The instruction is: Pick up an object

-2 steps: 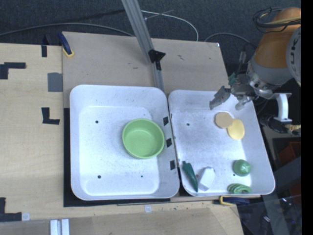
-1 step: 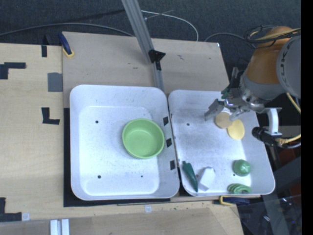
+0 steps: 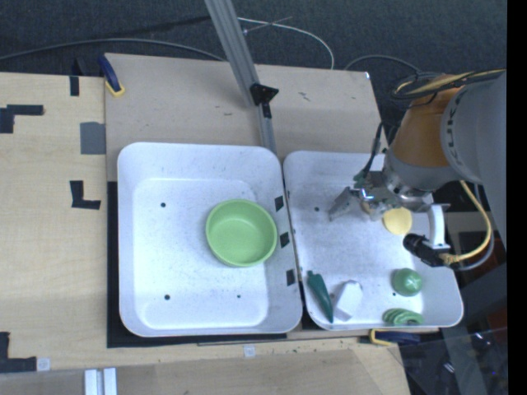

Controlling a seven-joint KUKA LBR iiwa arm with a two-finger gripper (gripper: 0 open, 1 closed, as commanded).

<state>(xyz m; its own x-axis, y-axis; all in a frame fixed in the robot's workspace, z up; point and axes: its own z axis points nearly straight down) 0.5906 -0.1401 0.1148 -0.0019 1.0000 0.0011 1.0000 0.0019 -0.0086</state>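
My gripper (image 3: 352, 206) hangs over the upper middle of the right bin (image 3: 329, 245), its fingers spread open with nothing between them. A yellow round object (image 3: 397, 220) lies just to the right of the fingers, partly under the wrist. Lower in the same bin are a green ball (image 3: 406, 281), a flat green ribbed piece (image 3: 402, 317), a white block (image 3: 347, 297) and a dark green pointed object (image 3: 319, 296). A light green bowl (image 3: 240, 232) sits upright in the left bin (image 3: 148, 188).
The grey arm with its orange band (image 3: 424, 134) covers the right bin's upper right corner. A grey pole (image 3: 239, 48) slants down to the bins' top edge. Cables run beside the right bin's right rim.
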